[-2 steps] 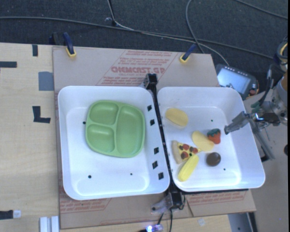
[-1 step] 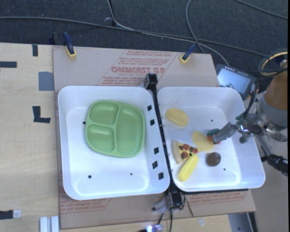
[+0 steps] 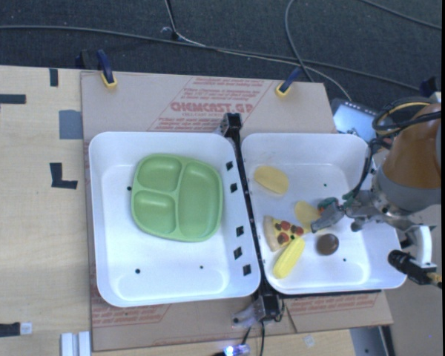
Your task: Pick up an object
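Note:
The right bin (image 3: 356, 148) holds several toy foods. A pale yellow oval piece (image 3: 271, 179) lies near its back left. In the middle sit a pizza slice (image 3: 280, 232) with red toppings, a yellow corn-like piece (image 3: 288, 256) and a small yellow lump (image 3: 305, 212). Toward the front is a brown round piece (image 3: 327, 244). My gripper (image 3: 326, 213) hangs low over the bin's middle, just right of the yellow lump and just above the brown piece. Whether it touches either one is unclear. I see nothing held in it.
The left bin (image 3: 104, 199) carries a green divided plate (image 3: 177, 197). A black divider (image 3: 241, 199) runs between the bins. The grey arm with its orange band (image 3: 415, 158) crosses the right bin's right wall. Cables trail behind the bench.

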`<action>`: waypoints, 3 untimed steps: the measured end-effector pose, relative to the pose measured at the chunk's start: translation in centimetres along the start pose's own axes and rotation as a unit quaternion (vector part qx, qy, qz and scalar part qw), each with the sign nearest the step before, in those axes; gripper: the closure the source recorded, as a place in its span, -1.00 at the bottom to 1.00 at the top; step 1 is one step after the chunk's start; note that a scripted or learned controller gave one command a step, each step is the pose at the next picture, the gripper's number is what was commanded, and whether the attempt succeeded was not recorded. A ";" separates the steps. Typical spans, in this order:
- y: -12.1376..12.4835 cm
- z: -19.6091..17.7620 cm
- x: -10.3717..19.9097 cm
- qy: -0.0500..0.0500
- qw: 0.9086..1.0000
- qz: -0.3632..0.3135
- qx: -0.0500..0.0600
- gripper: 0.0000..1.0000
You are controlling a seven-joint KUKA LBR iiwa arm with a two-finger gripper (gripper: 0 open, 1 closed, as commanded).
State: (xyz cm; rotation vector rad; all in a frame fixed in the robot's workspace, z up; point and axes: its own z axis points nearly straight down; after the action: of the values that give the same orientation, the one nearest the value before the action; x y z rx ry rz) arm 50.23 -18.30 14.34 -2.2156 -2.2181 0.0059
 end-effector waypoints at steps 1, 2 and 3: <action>-0.1 5.4 0.1 0.000 1.000 0.000 -0.001 -1.00; 0.0 4.1 0.1 0.000 1.000 0.000 -0.003 1.00; -0.6 -0.5 -0.2 -0.001 1.000 0.001 -0.005 1.00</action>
State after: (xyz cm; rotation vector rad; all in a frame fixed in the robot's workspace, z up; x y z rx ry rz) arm 49.59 -18.53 14.84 -2.2233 -2.2232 -0.0019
